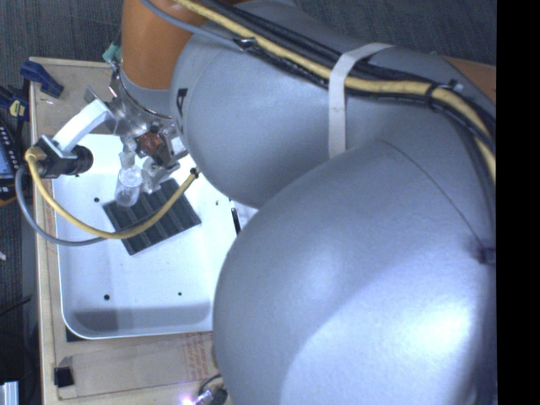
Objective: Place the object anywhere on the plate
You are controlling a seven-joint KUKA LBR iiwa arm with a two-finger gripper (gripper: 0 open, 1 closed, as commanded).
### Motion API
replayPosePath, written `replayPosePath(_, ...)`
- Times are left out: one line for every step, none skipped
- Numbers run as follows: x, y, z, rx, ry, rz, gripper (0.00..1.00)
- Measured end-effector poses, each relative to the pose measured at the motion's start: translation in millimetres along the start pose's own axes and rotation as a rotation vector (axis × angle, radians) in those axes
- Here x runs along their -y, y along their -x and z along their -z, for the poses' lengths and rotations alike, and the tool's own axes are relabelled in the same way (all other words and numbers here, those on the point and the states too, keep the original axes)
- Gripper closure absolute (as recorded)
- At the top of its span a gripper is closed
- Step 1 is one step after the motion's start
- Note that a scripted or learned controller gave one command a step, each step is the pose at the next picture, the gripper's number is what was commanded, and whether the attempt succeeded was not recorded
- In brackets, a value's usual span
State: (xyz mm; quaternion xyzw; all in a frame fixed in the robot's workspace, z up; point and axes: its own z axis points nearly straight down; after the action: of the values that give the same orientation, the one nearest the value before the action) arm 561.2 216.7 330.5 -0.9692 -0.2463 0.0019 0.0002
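Arm (354, 226) takes up most of the frame, grey housing w/ orange band (156, 32) up top-left, yellow cable (278, 53) strapped along it by a white tie (337, 99).

Gripper (135, 180) is over the far part of the left bin (126, 310), pointing down. Fingers (128, 182) look translucent/clear and sit close together, but can't tell from this angle if they're open or closed on anything (wrist hardware crowds the view). Nothing clearly seen between them.

Dark ribbed rectangular piece (153, 218) lies flat on the bin floor, just below the fingertips, turned at an angle to the bin walls. Probably the plate, though it's dark and the ribs are all I can make out. Fingertips are at or just over its upper-left corner; contact vs. gap not resolvable.

Task object: can't pick out a separate item w/ confidence, could be hidden at the fingertips.

Yellow hose (76, 230) loops from a black fitting (63, 163) at the left, down across the bin floor and back up toward the wrist, crossing the ribbed piece.

Small black bit (236, 219) near the arm edge. Wooden desk (126, 365) around the bin, blue clamp (40, 76) at the upper-left corner.
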Motion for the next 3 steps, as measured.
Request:
replayPosePath(0,0,0,0.000,0.001,0.000,0.00)
replayPosePath(1,0,10,0.003,0.001,0.006,1.00)
replayPosePath(1,0,10,0.002,0.002,0.006,0.00)
